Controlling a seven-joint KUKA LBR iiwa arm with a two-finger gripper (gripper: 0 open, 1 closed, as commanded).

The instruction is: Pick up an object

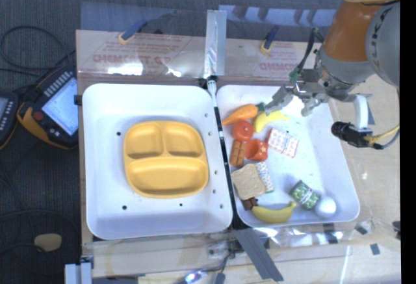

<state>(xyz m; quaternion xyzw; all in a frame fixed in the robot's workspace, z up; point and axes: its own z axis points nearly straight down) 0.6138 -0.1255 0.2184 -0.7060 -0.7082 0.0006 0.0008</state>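
Hovering over the upper part of the right bin (348,175), the claw (294,99) hangs with its two fingers spread and nothing between them, poised just above the food, probably so it can drop onto a piece. It sits nearest the small yellow banana (268,119) and the carrot (239,112) at the bin's upper left, which look like the likeliest things to pick up.

The food is heaped in that one bin, within the arm's reach from the right of the frame. Counted: two bananas, the second one (273,212) at the lower edge; one carrot; one tomato (244,129); one slice of bread (247,180); one green can (304,193); one white egg (325,205). Other small pieces are hard to name.

The left bin (97,146) carries one yellow divided tray (166,158) at its centre, perhaps as a drop-off spot. Two bins stand on the table.
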